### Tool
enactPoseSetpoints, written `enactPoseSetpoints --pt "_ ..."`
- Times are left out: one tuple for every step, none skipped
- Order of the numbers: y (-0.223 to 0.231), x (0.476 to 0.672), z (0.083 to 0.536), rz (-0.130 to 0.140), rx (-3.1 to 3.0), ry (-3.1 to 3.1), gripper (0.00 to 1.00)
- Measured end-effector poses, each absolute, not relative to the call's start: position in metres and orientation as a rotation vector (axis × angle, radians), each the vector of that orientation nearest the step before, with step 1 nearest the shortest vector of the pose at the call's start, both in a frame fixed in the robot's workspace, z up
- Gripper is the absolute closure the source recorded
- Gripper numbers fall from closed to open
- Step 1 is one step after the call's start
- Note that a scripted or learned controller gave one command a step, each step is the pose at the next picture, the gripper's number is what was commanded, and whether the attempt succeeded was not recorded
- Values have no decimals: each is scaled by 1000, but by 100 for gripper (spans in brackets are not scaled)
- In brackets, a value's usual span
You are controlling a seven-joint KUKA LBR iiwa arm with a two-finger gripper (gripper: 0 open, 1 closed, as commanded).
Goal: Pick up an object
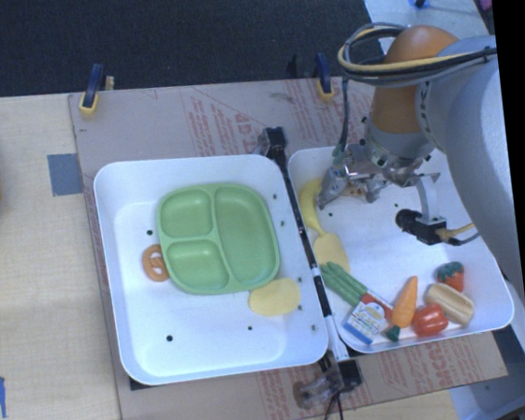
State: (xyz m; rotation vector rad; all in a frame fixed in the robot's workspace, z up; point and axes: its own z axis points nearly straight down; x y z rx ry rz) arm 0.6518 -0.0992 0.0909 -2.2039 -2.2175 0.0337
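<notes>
Above right bin, hand lowered

Bench surface and surroundings

Light wooden bench carries a clamped brown cardboard sheet; dark floor spans the upper frame.

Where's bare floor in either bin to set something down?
Left bin: a wide bare strip along the near edge, below the green plate and yellow chip. Right bin: a bare patch mid-floor between the claw and the carrot. Its near corner is crowded with toy food.
</notes>
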Motion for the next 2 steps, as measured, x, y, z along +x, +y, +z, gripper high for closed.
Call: enactPoseSetpoints --pt "-185 573 114 11 -2227 -2211 0" --pt "-159 503 90 9 -2210 -2216 0"
